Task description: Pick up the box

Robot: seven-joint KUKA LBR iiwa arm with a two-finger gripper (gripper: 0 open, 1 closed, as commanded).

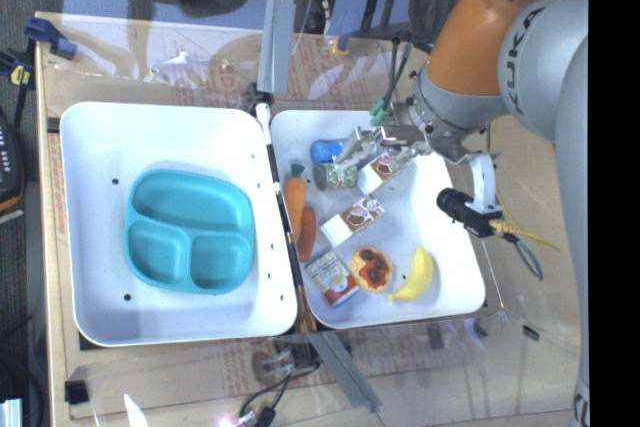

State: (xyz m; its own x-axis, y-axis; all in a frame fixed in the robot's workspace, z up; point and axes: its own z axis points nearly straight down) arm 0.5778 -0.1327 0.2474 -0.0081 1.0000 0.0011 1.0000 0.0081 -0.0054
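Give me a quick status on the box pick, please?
Gripper low over right bin, near the green can. Box lying mid-bin, not held. Carrot, second box and banana close by.

Two bins side by side: tray [190, 240] in left bin [85, 130]; right bin [460, 285] holds carrot [297, 200] at left, banana [415, 277] at front right, box [331, 277] at front

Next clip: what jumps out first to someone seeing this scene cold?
The grey arm with its orange band dominates the upper right, its end effector low over the right bin among small food items. The turquoise divided tray fills the left bin; a yellow banana sits front right.
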